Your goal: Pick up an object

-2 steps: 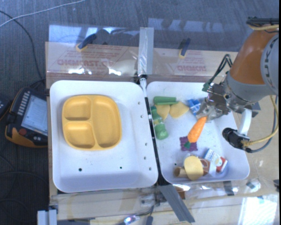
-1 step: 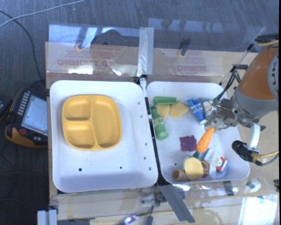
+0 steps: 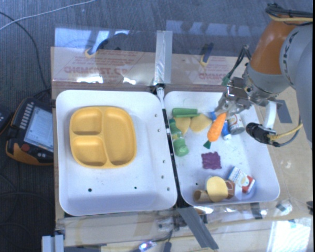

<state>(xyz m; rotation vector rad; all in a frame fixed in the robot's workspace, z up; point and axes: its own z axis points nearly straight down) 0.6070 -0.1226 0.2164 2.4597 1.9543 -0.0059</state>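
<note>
The gripper (image 3: 224,109) hung over the upper part of the right bin (image 3: 262,167), and the orange toy carrot (image 3: 216,127) appeared to be between its fingers, gripped near the upper end. The carrot was tilted, with its green tip pointing down and left, and it looked lifted a little above the bin floor, although I cannot say this for sure from the slanted view. Just beside it on the right stood a small blue and white item (image 3: 230,128), too small to name.

The carrot seemed to be a light, stiff plastic toy with a smooth skin, so it could slip or turn between the fingers. In my judgement a hold nearer its thick middle would be safer than one at the end.

Other toys lay near: a green piece (image 3: 185,111), yellow pieces (image 3: 191,123), a purple piece (image 3: 211,160) and a small carton (image 3: 241,179). In the left bin (image 3: 84,188) rested a yellow divided plate (image 3: 102,136).
</note>
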